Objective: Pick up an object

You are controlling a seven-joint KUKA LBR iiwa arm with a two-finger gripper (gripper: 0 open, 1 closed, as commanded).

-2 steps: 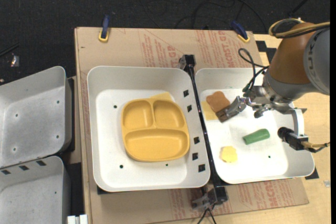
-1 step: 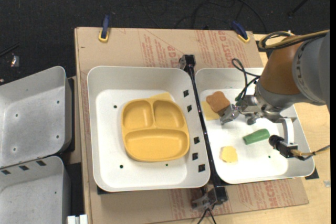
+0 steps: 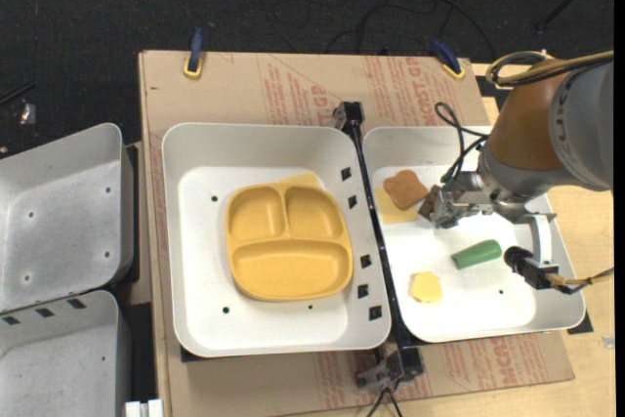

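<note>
The jaws (image 3: 441,209) hang low over the right bin (image 3: 562,303), and from up here I cannot tell how they stand, so I will not guess. Nothing shows between them. Right next to the jaws, on the side away from the arm (image 3: 547,137), lies a brown piece (image 3: 403,188) that looks like toy toast, resting partly on a flat pale yellow piece (image 3: 394,211). This brown piece is the closest thing to pick up. It looks light and stiff, maybe plastic or foam, so it should not break, but it lies thin and flat and could be hard to get under. Pinching it across its two short edges seems best. Below the jaws and a bit toward the arm lies a green block (image 3: 477,255); it looks chunky and light, easy to pinch across its narrow sides. Farther below sits a small yellow lump (image 3: 425,287), well apart from the others. The bin floor is smooth and white, so things may slide when pushed. There is open room around each toy. Far beyond the brown piece, in the left bin (image 3: 190,239), sits a yellow tray (image 3: 289,242) with three parts. Both bins rest on a brown counter (image 3: 254,83).
</note>
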